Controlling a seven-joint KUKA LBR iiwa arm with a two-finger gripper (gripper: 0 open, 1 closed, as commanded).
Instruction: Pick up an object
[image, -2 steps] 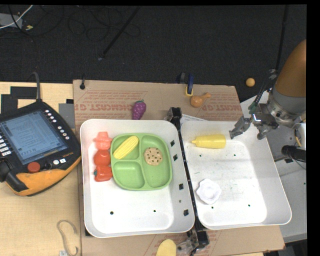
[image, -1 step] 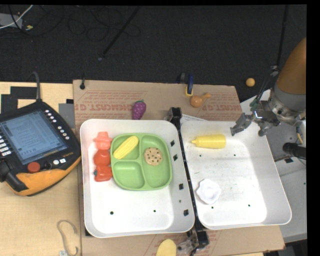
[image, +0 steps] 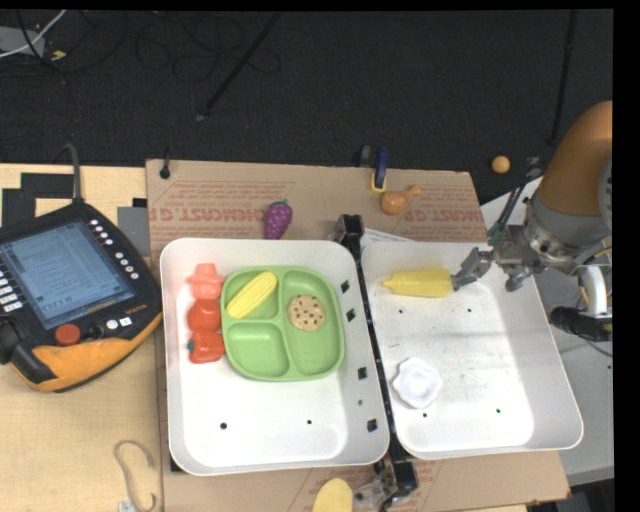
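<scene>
Pendant (image: 65, 290): it lies on the surface (image: 70, 440) far to the left of the claw, probably put aside so that it stays outside both bins.
Left bin (image: 260, 440): well to the left of the claw; it holds a red toy (image: 204, 315) and a green divided tray (image: 285, 330).
Tray contents: a yellow corn piece (image: 250, 293) and a cookie (image: 306, 313) each lie in their own compartment, so they look sorted and not thrown in.
Grape toy (image: 278, 218): on the cardboard behind the bins, left and a little above the claw.
Right bin (image: 500, 400): the claw works over its far edge.
White object (image: 416, 383): down and left of the claw, well apart from it.
Yellow banana-like object (image: 420, 284): it lies flat just to the left of the claw, likely the thing to be picked.
Claw (image: 478, 266): its fingers stand apart and hold nothing; one tip is close to the right end of the yellow object, but I cannot tell if it touches.
Judgement: the approach from the end seems chosen because the object is long.
</scene>
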